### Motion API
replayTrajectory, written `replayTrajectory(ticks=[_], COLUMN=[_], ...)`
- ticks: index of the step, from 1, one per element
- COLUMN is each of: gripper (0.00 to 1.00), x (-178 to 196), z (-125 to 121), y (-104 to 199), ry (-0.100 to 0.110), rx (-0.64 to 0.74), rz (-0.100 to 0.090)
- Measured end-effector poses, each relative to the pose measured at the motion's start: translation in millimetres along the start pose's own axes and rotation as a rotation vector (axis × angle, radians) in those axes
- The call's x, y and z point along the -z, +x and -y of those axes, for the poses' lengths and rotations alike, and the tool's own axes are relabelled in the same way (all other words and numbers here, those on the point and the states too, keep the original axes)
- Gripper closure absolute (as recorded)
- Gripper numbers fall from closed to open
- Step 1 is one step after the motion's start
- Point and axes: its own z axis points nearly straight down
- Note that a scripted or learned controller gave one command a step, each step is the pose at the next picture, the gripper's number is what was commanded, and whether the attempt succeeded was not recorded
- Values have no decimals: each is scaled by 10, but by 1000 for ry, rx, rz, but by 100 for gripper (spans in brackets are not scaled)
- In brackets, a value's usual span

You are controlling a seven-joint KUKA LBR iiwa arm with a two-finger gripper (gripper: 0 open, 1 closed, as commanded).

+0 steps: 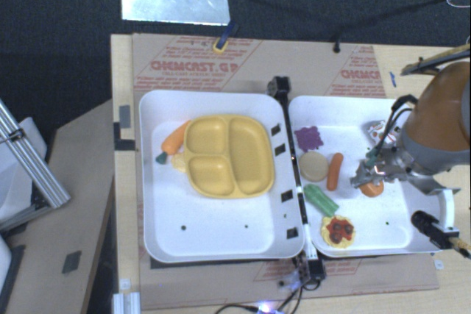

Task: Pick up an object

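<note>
My gripper [370,174] hangs low in the right bin [390,235], right over a small orange piece [373,190] that shows just under its tip. To its left lie an orange sausage [335,170], a beige round [313,165], a purple cluster [309,137], a green pickle-like piece [321,199] and a small pizza slice [338,230]. The left bin [158,232] holds a yellow divided plate [225,155] with a carrot [173,139] at its left edge.
A black divider with clips [291,158] separates the two bins. The arm's grey and orange body [441,121] covers the right bin's far right side. A black fitting [434,228] sits at the bin's lower right corner.
</note>
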Motion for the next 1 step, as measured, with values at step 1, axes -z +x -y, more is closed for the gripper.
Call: replayTrajectory(ticks=[1], gripper=[100], x=[579], z=[28], y=[78], ry=[-1], rx=[2], rz=[0])
